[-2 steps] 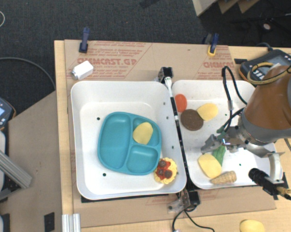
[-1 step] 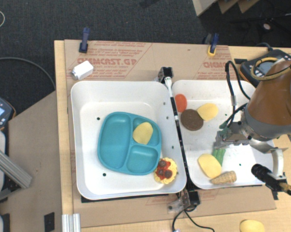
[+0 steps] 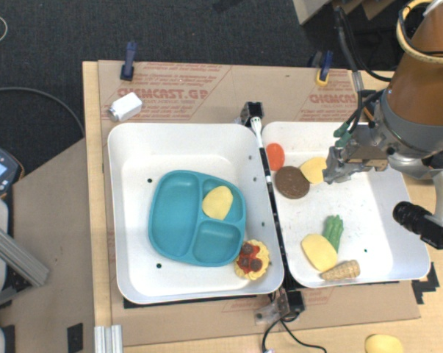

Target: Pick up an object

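My gripper (image 3: 333, 172) hangs low over the back of the right bin (image 3: 386, 219), right beside a small yellow piece (image 3: 312, 170); I cannot see whether it touches or holds that piece. Just left of it lie a brown round disc (image 3: 292, 182) and an orange-red item (image 3: 275, 154). Toward the bin's front lie a green vegetable (image 3: 333, 230), a yellow lump (image 3: 319, 251) and a tan cone (image 3: 341, 271).
The left bin (image 3: 133, 197) holds a blue divided plate (image 3: 178, 219) with a yellow piece (image 3: 218, 202) in one compartment, and a berry tart (image 3: 252, 259) at the plate's front right corner. A black-and-white divider clip (image 3: 253, 113) sits between the bins. The arm's grey body (image 3: 416, 123) covers the right bin's back right.
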`<state>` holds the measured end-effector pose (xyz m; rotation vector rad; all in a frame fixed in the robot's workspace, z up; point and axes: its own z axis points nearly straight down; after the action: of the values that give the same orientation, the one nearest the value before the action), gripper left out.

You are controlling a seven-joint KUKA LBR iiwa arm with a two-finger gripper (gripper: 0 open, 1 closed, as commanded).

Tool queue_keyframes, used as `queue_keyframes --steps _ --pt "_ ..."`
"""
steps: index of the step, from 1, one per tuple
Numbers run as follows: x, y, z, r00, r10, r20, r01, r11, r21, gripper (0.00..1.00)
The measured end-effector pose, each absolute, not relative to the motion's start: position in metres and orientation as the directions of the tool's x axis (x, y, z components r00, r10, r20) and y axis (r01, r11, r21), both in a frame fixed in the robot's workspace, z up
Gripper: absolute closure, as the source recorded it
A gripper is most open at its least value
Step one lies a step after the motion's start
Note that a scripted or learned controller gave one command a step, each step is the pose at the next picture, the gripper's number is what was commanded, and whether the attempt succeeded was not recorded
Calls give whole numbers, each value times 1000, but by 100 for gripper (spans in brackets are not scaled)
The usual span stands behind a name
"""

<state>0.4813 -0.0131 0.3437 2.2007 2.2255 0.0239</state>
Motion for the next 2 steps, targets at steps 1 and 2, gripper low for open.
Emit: queue_keyframes --steps 1,2 --pt "498 30 181 -4 1000 1 1000 4 -14 100" --pt "480 -68 185 9 1000 -1 1000 -9 -3 100"
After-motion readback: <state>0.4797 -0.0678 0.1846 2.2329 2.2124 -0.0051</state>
